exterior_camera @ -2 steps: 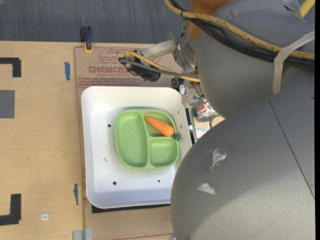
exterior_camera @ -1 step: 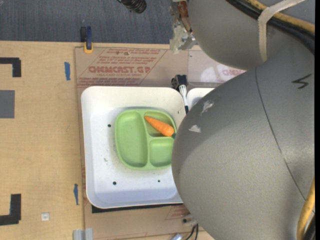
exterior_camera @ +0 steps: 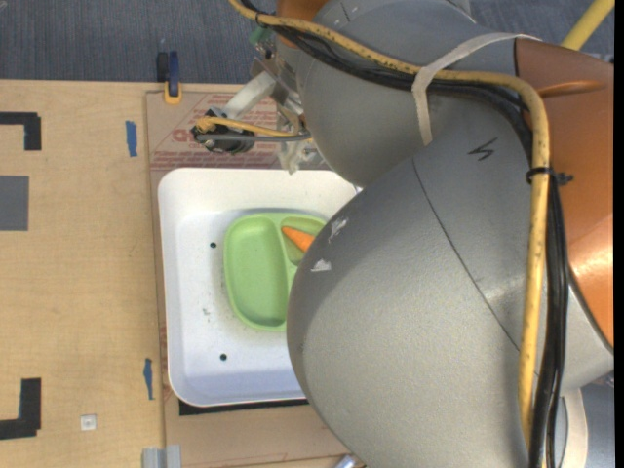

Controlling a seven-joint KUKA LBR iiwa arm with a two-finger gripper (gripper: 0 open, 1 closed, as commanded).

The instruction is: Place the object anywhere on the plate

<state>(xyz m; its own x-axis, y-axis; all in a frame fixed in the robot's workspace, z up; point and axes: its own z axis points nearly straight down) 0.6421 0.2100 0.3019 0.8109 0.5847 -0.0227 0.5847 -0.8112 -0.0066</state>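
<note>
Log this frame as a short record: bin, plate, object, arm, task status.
bin: white bin, shallow, on the bench
plate: green plate inside the bin, divided, right part hidden by the arm
object: orange object lying on the plate at its upper right, partly covered by the arm
arm: grey arm covering the right side of the view, yellow cable along it
task status: object appears to rest on the plate; full contact cannot be confirmed

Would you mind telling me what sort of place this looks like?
Probably a robotics lab test bench: a large grey robot arm with cabling over a white bin holding a green plate, on a tape-marked board.
</note>
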